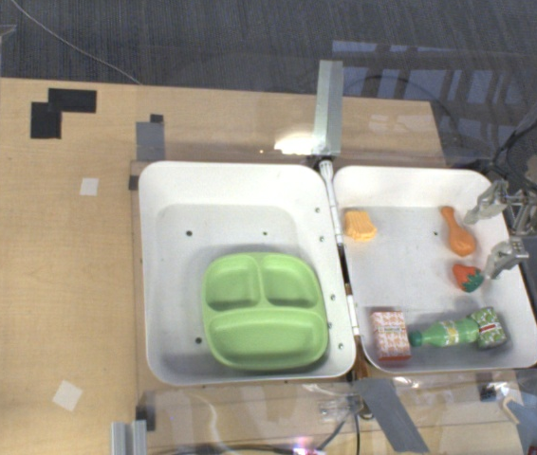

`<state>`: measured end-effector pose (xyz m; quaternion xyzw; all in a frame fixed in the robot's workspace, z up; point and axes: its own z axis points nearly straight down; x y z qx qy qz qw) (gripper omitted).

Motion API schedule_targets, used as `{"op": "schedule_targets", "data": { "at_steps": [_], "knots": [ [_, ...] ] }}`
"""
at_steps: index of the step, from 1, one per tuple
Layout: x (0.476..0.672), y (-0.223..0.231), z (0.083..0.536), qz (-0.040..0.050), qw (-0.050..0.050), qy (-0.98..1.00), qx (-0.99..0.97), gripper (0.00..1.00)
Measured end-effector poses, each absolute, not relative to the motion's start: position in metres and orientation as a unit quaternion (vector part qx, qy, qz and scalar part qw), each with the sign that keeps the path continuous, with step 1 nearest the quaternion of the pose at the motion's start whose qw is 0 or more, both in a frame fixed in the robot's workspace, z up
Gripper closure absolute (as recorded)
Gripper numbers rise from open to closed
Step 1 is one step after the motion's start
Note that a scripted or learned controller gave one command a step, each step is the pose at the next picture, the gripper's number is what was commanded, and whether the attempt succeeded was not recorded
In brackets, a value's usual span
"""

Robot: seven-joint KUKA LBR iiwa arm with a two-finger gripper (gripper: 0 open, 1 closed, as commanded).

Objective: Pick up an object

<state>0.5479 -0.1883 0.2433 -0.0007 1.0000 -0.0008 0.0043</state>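
My gripper (492,230) hangs over the right bin's (411,207) right edge with its two fingers spread open and nothing between them. Just left of it lies an orange drumstick-shaped toy (458,230). A small red toy with a green end (468,276) sits beside the lower fingertip (492,262). Along the bin's front lie a green bottle (453,333) on its side and a red and white box (390,335). A yellow-orange piece (361,225) rests near the bin's left wall.
The left bin (174,216) holds a green divided plate (264,311) at its front right. A metal post (328,107) stands behind the seam between the bins. Black patches (60,110) mark the wooden bench at the far left.
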Motion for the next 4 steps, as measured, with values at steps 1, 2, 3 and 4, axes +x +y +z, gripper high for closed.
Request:
{"op": "schedule_targets", "data": {
  "at_steps": [1, 2, 3, 4],
  "knots": [
    [0.606, -0.153, 0.091, -0.001, 0.01, 0.999, 0.051, 0.0],
    [0.609, -0.152, 0.105, -0.0017, 0.015, 0.999, 0.049, 1.0],
    [0.627, -0.103, 0.09, 0.0019, 0.007, 0.975, 0.224, 1.0],
    [0.628, -0.041, 0.192, 0.0033, 0.008, 0.947, 0.32, 1.0]
  ]
}}
